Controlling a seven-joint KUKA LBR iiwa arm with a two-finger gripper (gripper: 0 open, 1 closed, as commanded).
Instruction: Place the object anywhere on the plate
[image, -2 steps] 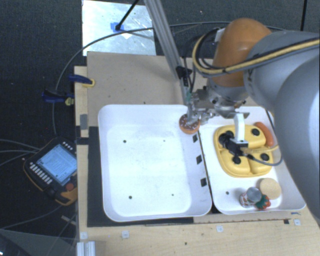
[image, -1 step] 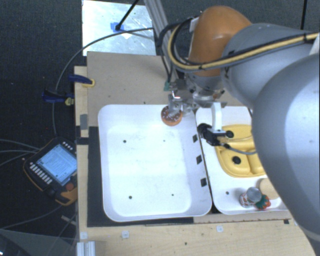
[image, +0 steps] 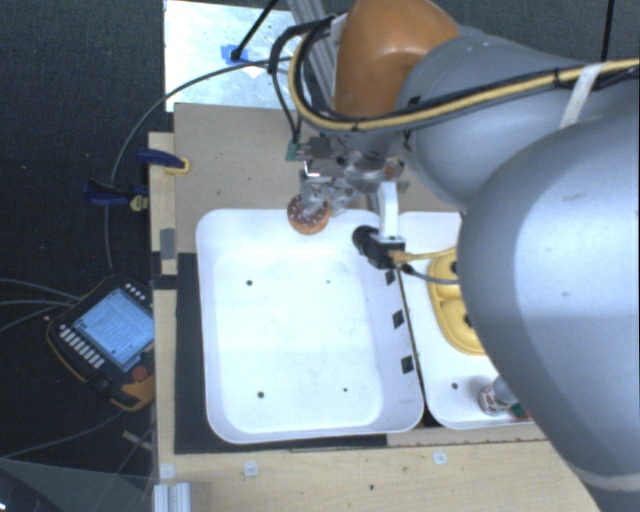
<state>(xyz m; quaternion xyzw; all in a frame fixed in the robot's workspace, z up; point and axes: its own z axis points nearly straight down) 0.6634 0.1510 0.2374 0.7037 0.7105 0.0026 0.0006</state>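
Just below the gripper (image: 325, 190), at the far rim of the left bin (image: 300, 400), hangs a small round brown object (image: 309, 216), reddish on its underside. It sits right at the tip of the gripper, touching it or nearly so, but the view is too coarse here to show whether the gripper is clamped on the object or merely above it, so I cannot tell its state.

To the gripper's right and nearer the camera, the yellow plate (image: 455, 320) lies in the right bin (image: 455, 405), largely covered by the arm's grey bulk. A small item with green and red on it (image: 495, 400) sits beyond the plate at that bin's near side.

As a judgement, the object looks light and compact, likely a small toy or food model, stiff enough to take a pinch. Its rounded form suggests it could roll or slip out, so a hold across its widest middle seems safest. The plate's raised rim should stop it once set down.

A teach pendant (image: 105, 335) rests well to the left of the gripper, off the counter (image: 240, 150).
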